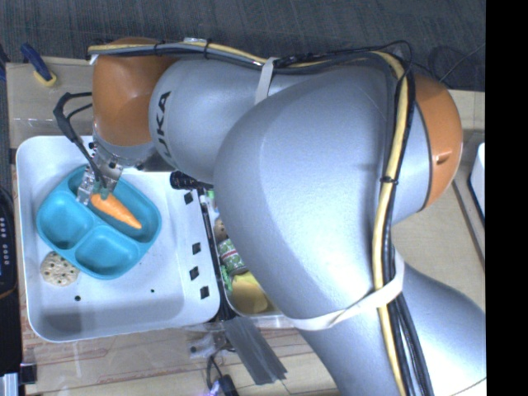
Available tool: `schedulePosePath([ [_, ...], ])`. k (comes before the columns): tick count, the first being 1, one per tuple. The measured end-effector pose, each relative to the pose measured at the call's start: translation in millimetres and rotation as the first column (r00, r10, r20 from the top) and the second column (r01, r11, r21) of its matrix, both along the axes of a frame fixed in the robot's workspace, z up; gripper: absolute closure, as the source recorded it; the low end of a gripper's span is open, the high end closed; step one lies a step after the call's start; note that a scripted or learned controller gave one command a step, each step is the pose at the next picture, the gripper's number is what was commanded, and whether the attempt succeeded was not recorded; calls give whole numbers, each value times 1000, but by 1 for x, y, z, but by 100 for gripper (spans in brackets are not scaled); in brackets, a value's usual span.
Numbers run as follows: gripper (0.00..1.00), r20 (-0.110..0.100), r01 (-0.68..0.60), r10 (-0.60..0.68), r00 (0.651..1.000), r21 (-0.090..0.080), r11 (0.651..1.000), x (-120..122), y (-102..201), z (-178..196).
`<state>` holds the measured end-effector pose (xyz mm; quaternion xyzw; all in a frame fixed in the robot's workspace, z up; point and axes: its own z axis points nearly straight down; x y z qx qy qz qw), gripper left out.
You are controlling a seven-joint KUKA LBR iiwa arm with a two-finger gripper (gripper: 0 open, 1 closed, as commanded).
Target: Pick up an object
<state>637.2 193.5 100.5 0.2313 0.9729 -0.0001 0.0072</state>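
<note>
A blue divided plate (70, 225) lies in the left white bin (124, 312). An orange carrot (118, 210) rests across the plate's upper right compartment. My gripper (93, 186) hangs over the plate's upper part, its tip right at the carrot's upper left end. I cannot make out whether it touches the carrot. A round speckled cookie (59, 268) lies on the bin floor just below the plate's lower left edge.
The grey arm covers most of the right bin, where a yellow object (249, 294) and a green-patterned item (232, 260) peek out at its left side. A blue and yellow tool (37, 64) lies on the bench at the far left corner.
</note>
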Motion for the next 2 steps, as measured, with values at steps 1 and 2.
schedulePosePath([
  [1,100,-10,-79,79,997,4,997,8,12,35],
  [2,100,12,-249,249,968,-4,969,-1,19,7],
])
